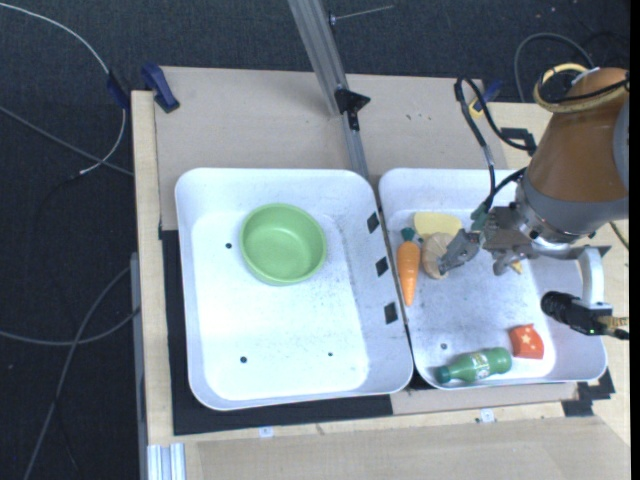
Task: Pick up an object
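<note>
My gripper (pixel 478 256) hangs low over the right bin (pixel 470 308), near its upper middle, and stands open with nothing between its fingers. Its left finger (pixel 455 251) is right beside a small tan object (pixel 433 259). An orange carrot (pixel 408 272) lies upright along the bin's left wall. A pale yellow block (pixel 437 225) sits just above the tan object. A green bottle (pixel 473 366) lies on its side at the bin's front edge, and a small red-orange object (pixel 527 341) rests to its right.
A light green bowl (pixel 284 243) sits in the upper part of the left bin (pixel 290 348). A metal pole (pixel 325 43) slants up from between the bins. Cables hang by the arm at the right.
</note>
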Robot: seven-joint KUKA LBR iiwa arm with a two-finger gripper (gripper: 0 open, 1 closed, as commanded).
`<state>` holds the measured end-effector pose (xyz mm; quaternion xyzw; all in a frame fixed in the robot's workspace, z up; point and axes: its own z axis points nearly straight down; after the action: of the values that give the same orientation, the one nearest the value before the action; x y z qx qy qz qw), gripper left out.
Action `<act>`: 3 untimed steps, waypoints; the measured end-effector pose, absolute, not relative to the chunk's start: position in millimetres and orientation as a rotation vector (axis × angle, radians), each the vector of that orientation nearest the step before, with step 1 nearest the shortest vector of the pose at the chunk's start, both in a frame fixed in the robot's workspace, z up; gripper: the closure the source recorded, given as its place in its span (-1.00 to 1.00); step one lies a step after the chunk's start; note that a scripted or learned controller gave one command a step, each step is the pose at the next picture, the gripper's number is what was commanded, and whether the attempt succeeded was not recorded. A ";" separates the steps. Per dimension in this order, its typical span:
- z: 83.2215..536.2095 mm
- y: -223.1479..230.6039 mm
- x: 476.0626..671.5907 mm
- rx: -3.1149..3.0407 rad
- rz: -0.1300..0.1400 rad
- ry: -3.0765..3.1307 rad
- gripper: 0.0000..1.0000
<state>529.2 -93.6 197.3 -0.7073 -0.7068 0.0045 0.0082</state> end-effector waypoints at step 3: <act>107.2 -98.6 527.9 -2.217 0.001 -2.209 1.00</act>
<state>527.9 -98.6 107.2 -0.7083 -0.7059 0.0002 0.0059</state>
